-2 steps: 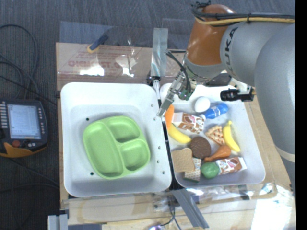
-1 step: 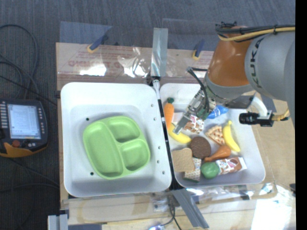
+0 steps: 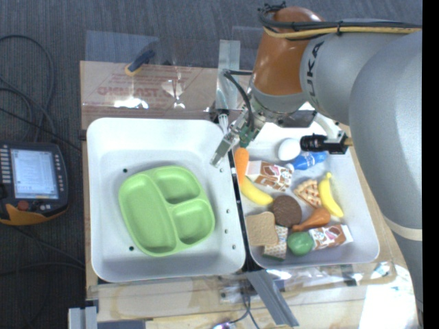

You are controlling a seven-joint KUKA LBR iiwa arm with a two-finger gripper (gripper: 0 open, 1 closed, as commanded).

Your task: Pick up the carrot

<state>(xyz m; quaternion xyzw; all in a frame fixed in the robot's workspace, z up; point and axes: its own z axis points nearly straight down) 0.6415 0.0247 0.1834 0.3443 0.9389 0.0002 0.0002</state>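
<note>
The orange carrot (image 3: 241,164) lies lengthwise against the left wall of the right bin (image 3: 363,242), its upper end pointing to the back. My gripper (image 3: 230,149) hangs over the divide between the two bins, just above the carrot's upper end. Its fingers are spread open: one fingertip (image 3: 217,157) is over the left bin's right edge, the other (image 3: 244,138) right above the carrot's top. Nothing sits between them. Whether the finger touches the carrot I cannot tell.
The left bin (image 3: 103,184) holds a green divided plate (image 3: 167,209). Packed around the carrot are two bananas (image 3: 254,192), a snack packet (image 3: 274,177), a brown cookie (image 3: 287,210), crackers (image 3: 260,229), a green ball (image 3: 299,243), a white egg (image 3: 289,148) and an orange wedge (image 3: 315,218).
</note>
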